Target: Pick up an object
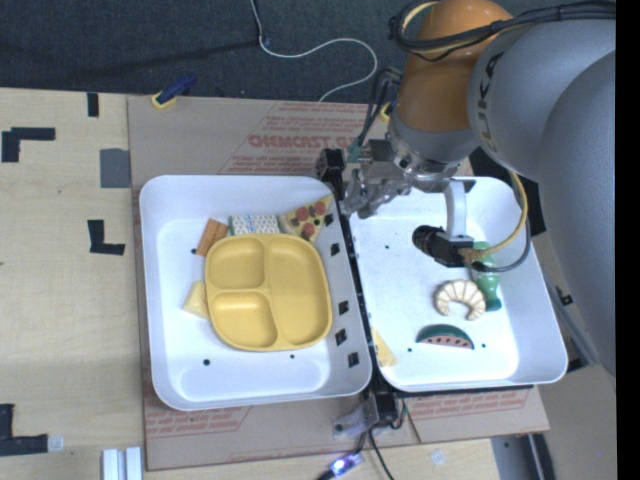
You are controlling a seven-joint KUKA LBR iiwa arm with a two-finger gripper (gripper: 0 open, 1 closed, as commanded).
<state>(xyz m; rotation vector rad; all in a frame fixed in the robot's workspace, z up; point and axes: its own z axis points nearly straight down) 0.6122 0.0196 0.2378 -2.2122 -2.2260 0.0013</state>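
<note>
Camera view looks down on the gripper (pixel 368 180) poised over the divider where the two bins meet, near the pizza slice (pixel 308 218) tucked against the left bin's (pixel 160 268) right wall beside the yellow divided plate (pixel 268 290); whether anything sits between its jaws I cannot tell, as the wrist hides them. That slice looks like light, rigid toy plastic (flat and probably slick), so I judge a pinch across its narrow edges safer than its faces. A croissant (pixel 460 296) and watermelon wedge (pixel 446 337) lie in the right bin (pixel 530 358).
</note>
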